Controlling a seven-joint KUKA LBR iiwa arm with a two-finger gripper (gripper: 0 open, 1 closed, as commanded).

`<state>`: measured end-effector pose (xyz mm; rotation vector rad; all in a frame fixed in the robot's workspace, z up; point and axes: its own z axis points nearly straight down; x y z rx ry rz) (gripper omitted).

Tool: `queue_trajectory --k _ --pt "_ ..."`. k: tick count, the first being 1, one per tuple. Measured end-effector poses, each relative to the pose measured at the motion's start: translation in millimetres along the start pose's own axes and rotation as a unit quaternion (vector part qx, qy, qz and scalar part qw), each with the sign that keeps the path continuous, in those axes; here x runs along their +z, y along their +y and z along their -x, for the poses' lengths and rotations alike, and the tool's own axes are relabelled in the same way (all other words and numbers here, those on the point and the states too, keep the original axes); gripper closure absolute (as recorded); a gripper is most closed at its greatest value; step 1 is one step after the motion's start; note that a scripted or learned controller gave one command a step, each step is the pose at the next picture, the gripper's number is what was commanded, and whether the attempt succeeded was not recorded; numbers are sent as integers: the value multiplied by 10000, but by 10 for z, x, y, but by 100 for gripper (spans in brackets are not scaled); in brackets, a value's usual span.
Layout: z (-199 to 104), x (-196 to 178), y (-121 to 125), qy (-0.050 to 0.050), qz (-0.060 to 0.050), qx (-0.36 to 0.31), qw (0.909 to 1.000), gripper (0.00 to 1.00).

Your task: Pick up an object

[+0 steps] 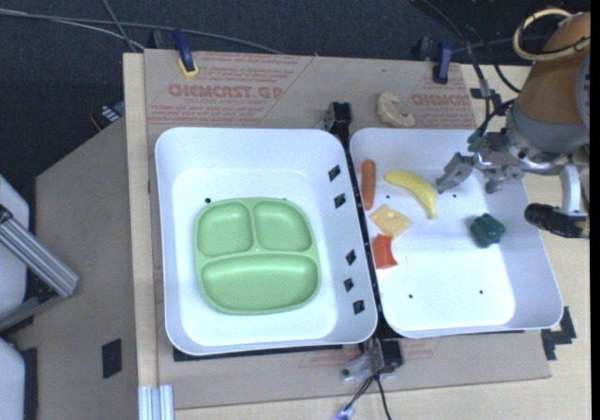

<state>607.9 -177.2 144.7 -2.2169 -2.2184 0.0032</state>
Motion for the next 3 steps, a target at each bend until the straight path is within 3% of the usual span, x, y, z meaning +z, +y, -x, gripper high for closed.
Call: queue_trajectory --k 1,2,3 --pt "-4 485 15 5 18 2 10000 0" --pt "8 331 39 -20 68 -4 10000 100" --pt "-38 -274 -18 -17 49 -1 10000 100"
